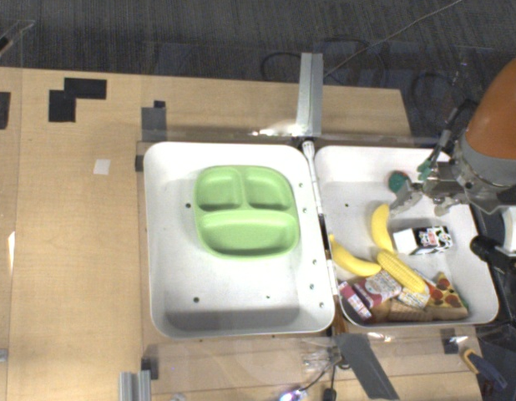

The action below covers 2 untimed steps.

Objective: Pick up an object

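Fingers hang over the right bin near a banana — spread or clenched, I cannot tell

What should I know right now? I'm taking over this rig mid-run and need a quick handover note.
Gripper: over the right bin, above the toys, nothing seen between its fingers; open or shut unclear.
Things: bananas, a small white box, a pizza slice and a wrapped snack lie in the right bin. A green divided plate lies in the left bin.
Done: nothing lifted.
Left: grasp and lift one object.

No legible text; white box print too small.
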{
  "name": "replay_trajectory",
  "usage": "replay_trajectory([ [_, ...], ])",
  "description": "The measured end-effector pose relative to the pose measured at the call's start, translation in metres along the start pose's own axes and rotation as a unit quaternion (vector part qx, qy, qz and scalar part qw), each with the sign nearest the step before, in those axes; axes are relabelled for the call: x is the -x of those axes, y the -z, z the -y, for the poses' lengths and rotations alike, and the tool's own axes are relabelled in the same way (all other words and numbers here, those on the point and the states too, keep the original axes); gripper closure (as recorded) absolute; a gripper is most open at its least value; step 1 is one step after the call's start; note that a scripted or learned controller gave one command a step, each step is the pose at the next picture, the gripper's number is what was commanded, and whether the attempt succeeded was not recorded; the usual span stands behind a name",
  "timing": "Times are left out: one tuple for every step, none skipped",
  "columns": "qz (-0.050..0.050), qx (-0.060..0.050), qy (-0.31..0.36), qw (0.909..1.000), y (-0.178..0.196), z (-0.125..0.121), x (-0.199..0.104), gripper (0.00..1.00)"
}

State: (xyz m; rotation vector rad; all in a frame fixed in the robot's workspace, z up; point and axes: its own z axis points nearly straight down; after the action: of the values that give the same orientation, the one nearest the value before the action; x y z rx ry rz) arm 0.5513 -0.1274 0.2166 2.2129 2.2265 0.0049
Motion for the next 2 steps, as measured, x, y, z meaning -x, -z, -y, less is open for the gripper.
replay_trajectory([
  [0.001,0.006,-0.014,0.9999,-0.126,-0.026,-0.008,0.0],
  [-0.001,0.009,-0.015,0.9999,-0.114,-0.028,-0.011,1.0],
])
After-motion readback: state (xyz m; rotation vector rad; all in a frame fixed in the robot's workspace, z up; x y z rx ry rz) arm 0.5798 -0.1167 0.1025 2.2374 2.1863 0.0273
